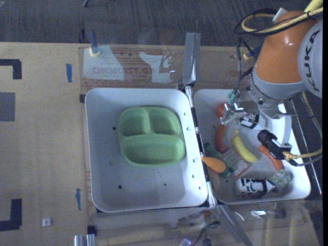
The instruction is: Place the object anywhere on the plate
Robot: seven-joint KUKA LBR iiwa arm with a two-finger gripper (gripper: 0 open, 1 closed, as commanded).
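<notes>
At the far left of the bench [41, 137], the pale wood carried black corner marks [13, 68] and short strips of blue tape [69, 72]. Next came the left bin [97, 152], white and shallow. The green plate [151, 136] lay flat near its middle, with two small compartments at the back and one long one at the front.

The right bin [301, 189] held all the loose things, well apart from the plate. Which of them was the object to be moved could not be told. Along its left side lay a dark green piece [210, 149], an orange carrot [214, 163] and a red piece [220, 137], close together.

The gripper [230, 111] hung over the back of that bin, just beside a small orange-red thing [220, 109]. Whether it was parted or closed could not be made out.

Further right lay a printed packet [234, 160], a yellow banana [244, 148] on a slant, and a black-and-white item [253, 186] near the front wall. Beyond them were a second orange piece [270, 158] and a clear bottle [281, 178]. The arm [279, 55], grey with its orange band, reached in from the right.
</notes>
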